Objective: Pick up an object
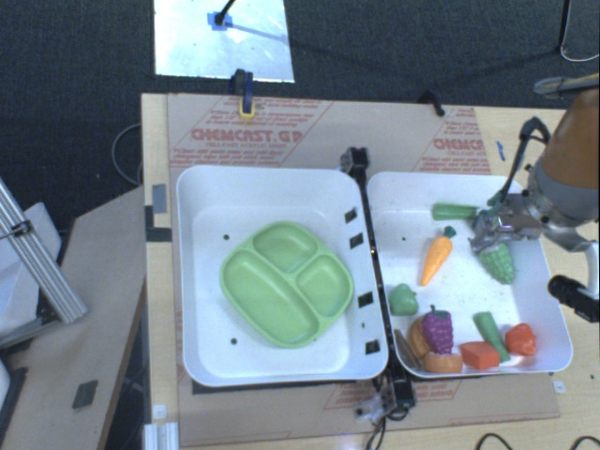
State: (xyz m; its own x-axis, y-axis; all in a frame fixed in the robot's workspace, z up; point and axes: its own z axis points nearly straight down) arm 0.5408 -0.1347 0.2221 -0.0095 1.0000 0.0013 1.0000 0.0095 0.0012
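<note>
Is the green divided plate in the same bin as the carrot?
No, the green divided plate lies in the left bin; the carrot lies in the right bin.

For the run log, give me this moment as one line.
gripper: right bin, at green corn | carrot: loose | left bin: green tray

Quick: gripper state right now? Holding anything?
Gripper: low over the right bin, just above a green vegetable; open or closed cannot be told, and no hold is visible.

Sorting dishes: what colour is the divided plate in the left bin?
Light green plate, seen in the camera view.
</note>
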